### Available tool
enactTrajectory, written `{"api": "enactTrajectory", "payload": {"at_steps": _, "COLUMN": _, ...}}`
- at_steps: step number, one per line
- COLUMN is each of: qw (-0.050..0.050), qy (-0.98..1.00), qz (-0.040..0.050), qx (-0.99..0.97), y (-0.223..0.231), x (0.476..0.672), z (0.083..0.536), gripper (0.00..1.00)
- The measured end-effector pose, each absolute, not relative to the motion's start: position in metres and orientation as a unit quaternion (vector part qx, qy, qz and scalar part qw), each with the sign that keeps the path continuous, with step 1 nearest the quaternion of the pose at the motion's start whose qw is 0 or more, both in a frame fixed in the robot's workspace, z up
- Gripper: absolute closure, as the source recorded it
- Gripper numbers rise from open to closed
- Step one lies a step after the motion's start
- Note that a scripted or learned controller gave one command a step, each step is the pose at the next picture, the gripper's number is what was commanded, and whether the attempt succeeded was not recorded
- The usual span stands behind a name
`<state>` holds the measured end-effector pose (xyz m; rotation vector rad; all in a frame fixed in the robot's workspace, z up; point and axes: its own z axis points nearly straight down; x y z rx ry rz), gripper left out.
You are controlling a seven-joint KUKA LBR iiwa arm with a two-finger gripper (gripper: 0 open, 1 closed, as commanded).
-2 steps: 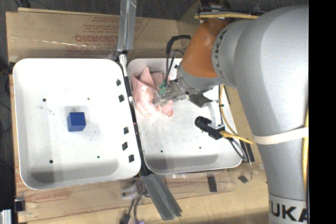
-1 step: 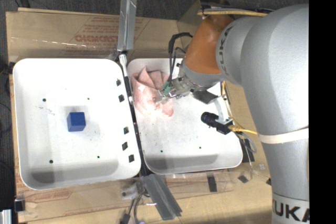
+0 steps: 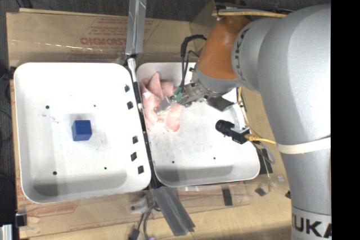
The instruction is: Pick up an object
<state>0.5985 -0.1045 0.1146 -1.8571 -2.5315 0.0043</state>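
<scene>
A crumpled pink cloth (image 3: 159, 103) lies in the right bin (image 3: 197, 171), against its left wall and toward the back. My gripper (image 3: 167, 104) reaches in from the right and sits low over the cloth, its tips right at the pink folds. The arm's grey body and orange band hide the bin's back right part. A small blue cube (image 3: 82, 130) rests alone near the middle of the left bin (image 3: 34, 177).
Both bins stand side by side on brown cardboard (image 3: 67, 31). A row of dark clips (image 3: 135, 140) runs along the wall between them. A grey bar (image 3: 135, 25) rises behind the divider. Open white floor fills the front of the right bin.
</scene>
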Motion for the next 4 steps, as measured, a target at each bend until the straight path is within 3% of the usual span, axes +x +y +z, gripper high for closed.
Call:
{"api": "enactTrajectory", "payload": {"at_steps": 2, "qw": -0.002, "qy": -0.827, "qz": -0.0007, "qx": -0.561, "y": -0.105, "x": 0.544, "z": 0.095, "gripper": 0.00}}
{"api": "enactTrajectory", "payload": {"at_steps": 3, "qw": -0.001, "qy": -0.828, "qz": -0.0005, "qx": -0.560, "y": -0.104, "x": 0.544, "z": 0.104, "gripper": 1.00}}
{"api": "enactTrajectory", "payload": {"at_steps": 4, "qw": -0.002, "qy": -0.791, "qz": -0.0016, "qx": -0.612, "y": -0.116, "x": 0.552, "z": 0.095, "gripper": 1.00}}
